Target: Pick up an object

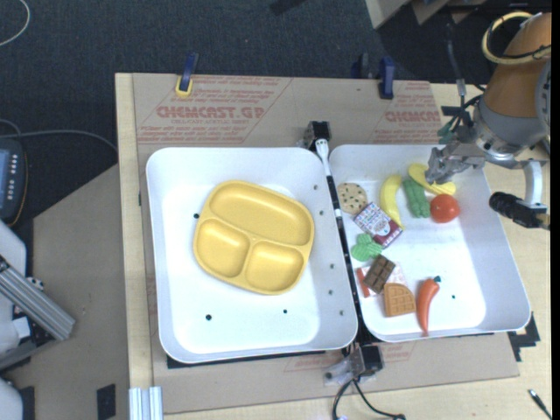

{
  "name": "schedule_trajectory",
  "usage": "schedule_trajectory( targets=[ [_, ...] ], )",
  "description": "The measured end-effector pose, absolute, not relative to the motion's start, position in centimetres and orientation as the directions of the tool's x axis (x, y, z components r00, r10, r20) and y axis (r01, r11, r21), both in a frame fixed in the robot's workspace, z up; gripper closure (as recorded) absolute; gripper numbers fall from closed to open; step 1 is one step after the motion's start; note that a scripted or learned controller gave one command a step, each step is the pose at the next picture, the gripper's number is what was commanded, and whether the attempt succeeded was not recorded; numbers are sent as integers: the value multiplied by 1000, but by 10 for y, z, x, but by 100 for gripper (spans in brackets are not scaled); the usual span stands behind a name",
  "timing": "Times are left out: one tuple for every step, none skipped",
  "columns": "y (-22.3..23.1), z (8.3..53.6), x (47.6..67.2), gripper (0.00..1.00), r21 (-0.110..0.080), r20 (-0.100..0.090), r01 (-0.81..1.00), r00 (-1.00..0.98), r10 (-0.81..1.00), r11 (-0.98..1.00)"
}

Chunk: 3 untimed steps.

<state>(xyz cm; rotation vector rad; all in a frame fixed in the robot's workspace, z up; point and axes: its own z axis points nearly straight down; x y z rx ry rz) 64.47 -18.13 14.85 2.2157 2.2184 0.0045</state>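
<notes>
A robot pincer (440,171) hangs low over toy food in the right bin (490,269), just above a yellow banana (430,183). Whether it is clenched cannot be told. A yellow divided plate (253,236) lies in the left bin (175,261).

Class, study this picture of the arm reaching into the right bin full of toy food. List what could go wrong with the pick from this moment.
1. The hand sits over a tight cluster: a yellow piece, a green vegetable and a red tomato lie close together, so it may catch two or knock one away.
2. The cluster lies near the right bin's far wall, so a pushed item could wedge there.
3. The tomato looks round and may slip or roll.
</notes>
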Motion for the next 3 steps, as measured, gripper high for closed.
schedule_trajectory(
  targets=[
    [-181, 194, 651, 100, 8, -3, 1000, -1, 1000, 1],
    [-181, 228, 652, 100, 7, -2, 1000, -1, 1000, 1],
    [-127, 219, 632, 100, -3, 3, 1000, -4, 1000, 4]
  ],
)
